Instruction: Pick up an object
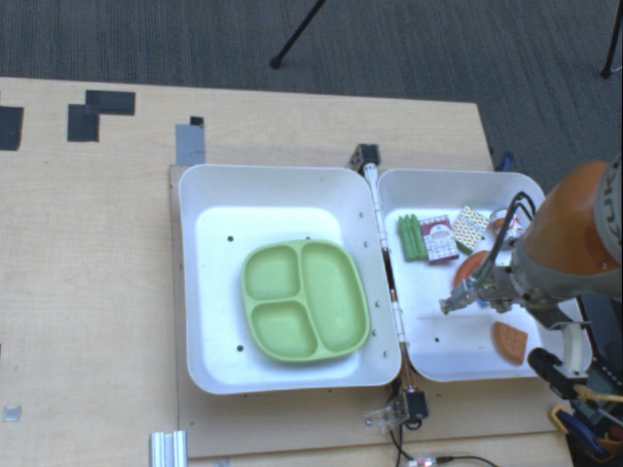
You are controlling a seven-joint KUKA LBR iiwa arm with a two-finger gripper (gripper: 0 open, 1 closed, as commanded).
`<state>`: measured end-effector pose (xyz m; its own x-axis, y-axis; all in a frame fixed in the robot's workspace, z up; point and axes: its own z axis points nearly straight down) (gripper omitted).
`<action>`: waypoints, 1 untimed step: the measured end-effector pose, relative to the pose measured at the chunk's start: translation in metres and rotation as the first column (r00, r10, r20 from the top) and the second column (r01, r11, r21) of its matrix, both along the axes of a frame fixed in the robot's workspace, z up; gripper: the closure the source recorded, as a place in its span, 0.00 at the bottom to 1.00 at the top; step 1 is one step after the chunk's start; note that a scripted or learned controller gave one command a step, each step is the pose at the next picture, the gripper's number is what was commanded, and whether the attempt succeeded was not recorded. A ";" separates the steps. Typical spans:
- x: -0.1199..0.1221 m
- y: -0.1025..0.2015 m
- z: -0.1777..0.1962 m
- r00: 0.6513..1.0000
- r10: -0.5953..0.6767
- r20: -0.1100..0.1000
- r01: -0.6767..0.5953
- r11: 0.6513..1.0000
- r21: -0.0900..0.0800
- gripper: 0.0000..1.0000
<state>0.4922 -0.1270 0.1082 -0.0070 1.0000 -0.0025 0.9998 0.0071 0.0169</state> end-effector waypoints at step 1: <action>-0.004 0.028 -0.022 1.000 -0.005 -0.008 0.005 1.000 -0.001 0.00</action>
